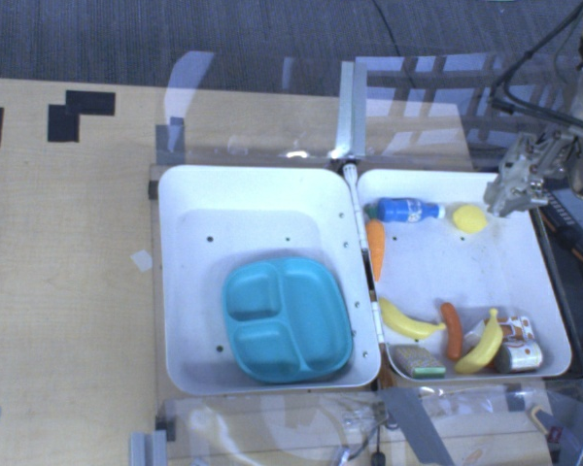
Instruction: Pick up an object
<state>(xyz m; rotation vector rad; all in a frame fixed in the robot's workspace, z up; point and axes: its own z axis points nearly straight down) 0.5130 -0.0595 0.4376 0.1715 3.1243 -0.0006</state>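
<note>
The right bin (486,270) holds a blue bottle (406,210) lying at its far edge, a yellow lemon (470,218), an orange carrot (375,249) along the left wall, two bananas (408,320) (483,345), a red sausage (452,329), a can (517,346) and a small green-topped packet (422,360). My gripper (505,200) hangs at the bin's far right corner, just right of the lemon and slightly above it. Nothing shows between its fingers.
The left bin (194,260) carries a teal compartment plate (287,318) at its near side. Metal frame posts (348,115) stand behind the bins. Cables run at the upper right (554,47). Tan bench surface spreads to the left.
</note>
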